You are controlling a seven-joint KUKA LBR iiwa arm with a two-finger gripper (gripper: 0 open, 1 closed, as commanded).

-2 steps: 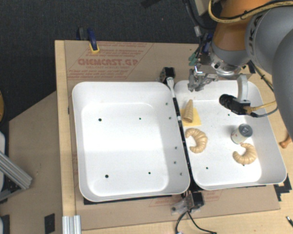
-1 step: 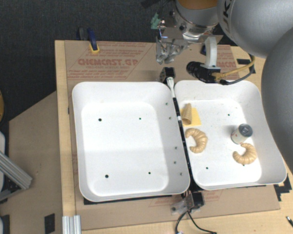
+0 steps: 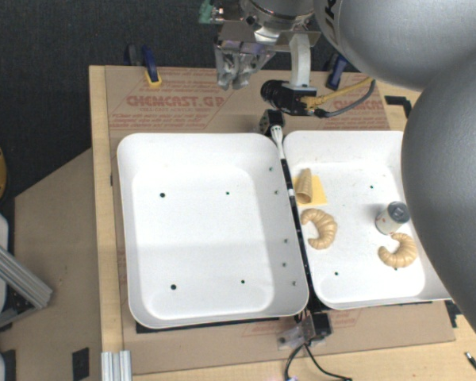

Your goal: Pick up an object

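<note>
While the gripper [image 3: 236,70] hangs high above the bench, over the brown board [image 3: 174,100] behind the 2 bins, nothing lies between its fingers, so the pick looks not yet begun. Whether the jaws are spread or pressed together cannot be told from this slant; the fingertips read as 1 blurred grey cluster.

All candidates for picking sit in the right bin [image 3: 357,161], which suggests it serves as the source. 2 croissant-shaped pieces rest there well apart: one croissant [image 3: 320,227] near the divider, the other croissant [image 3: 399,252] toward the arm's side. A yellow wedge [image 3: 309,187] lies just beside the shared rim, and a small grey-capped cylinder [image 3: 393,216] stands near the second croissant.

Parked clear of both bins, the gripper probably leaves the camera an unblocked look at the objects.
</note>
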